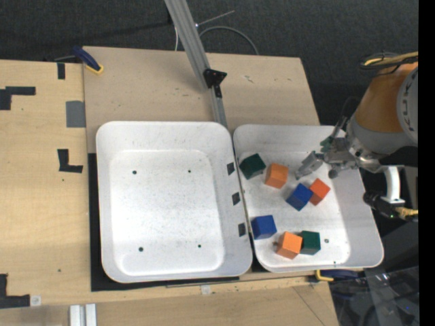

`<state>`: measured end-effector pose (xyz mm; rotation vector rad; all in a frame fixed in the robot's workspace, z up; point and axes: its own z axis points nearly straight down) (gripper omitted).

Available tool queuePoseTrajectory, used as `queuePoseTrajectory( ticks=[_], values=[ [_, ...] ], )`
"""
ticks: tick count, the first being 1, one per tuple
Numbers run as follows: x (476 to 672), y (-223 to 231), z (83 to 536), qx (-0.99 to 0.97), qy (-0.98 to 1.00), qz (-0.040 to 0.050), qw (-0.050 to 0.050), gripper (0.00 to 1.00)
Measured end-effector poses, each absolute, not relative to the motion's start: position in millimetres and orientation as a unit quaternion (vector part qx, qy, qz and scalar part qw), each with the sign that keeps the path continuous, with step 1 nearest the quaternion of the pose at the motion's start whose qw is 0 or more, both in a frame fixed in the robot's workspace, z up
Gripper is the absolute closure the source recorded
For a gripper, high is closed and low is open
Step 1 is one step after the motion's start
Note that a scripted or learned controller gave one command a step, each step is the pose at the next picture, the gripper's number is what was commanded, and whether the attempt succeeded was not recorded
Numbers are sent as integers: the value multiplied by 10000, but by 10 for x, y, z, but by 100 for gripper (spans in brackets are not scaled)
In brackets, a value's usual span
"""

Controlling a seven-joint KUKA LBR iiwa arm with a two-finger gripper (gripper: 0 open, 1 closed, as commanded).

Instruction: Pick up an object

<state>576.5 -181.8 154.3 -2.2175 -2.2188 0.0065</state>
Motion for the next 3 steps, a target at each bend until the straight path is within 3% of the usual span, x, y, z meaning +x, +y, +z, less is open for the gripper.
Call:
queuePoseTrajectory(
  ticks=[2,3],
  values=[
    [5741,-1765,922,-7065,-7077,6,-20,0],
    [5734,-1755,1018,-7064,-7078,7,2,100]
  ],
)
